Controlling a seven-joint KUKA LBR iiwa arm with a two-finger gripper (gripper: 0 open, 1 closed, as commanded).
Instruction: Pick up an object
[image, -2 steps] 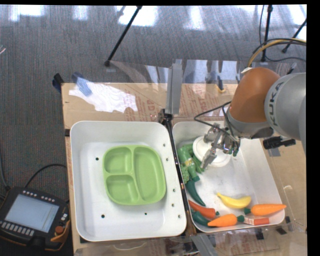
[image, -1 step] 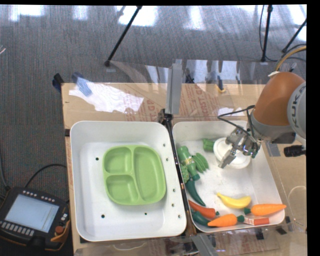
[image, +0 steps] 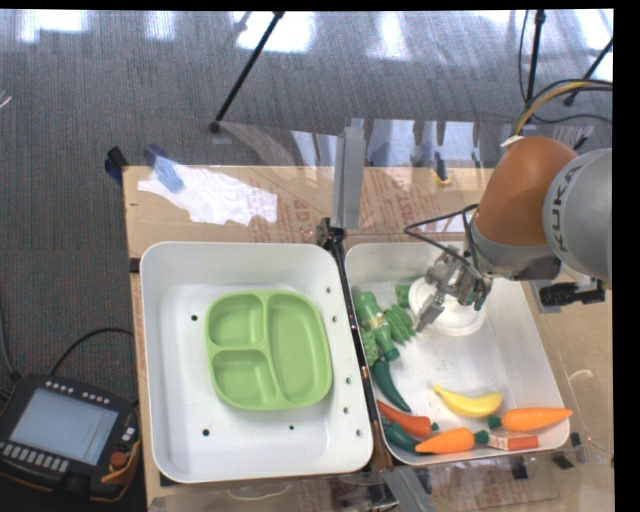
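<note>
My gripper (image: 449, 300) hangs over the upper middle of the right bin (image: 520, 340), its fingers spread open and nothing between them. Right under it lies a small white round object (image: 458, 320), partly hidden by the gripper. Just left of it is a cluster of green toy vegetables (image: 381, 324) beside the bin's left wall. A dark green pepper (image: 391, 386), a red chili (image: 406, 416), a yellow banana (image: 468, 402) and two orange carrots (image: 535, 418) (image: 446, 441) lie along the front of that bin.
The left bin (image: 180, 300) holds a light green divided plate (image: 268, 350). A metal post (image: 348, 190) stands behind the divider between the bins. Crumpled clear plastic (image: 215, 195) lies on the bench at the back left. A teach pendant (image: 65, 430) sits at the lower left.
</note>
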